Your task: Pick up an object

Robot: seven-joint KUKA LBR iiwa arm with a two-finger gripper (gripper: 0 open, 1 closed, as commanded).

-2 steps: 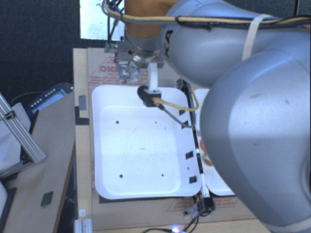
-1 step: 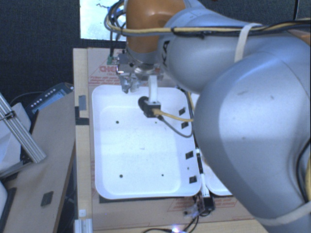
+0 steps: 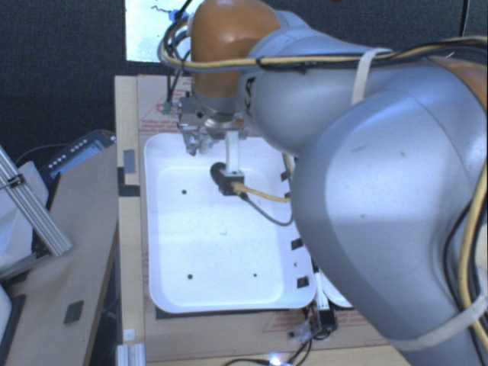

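Hovering the hand [image 3: 197,140] over the left bin [image 3: 171,274] at its far end, I judge I'm seeking a target; spread or pressed together, I cannot tell. Any object is hidden behind the arm [image 3: 366,197]; locate it first.

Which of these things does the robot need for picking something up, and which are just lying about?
For the job:
- the claw
- the white bin it hangs over

Just lying about:
- the button panel at the left
- the metal rail below it
- the white sheet on the back wall
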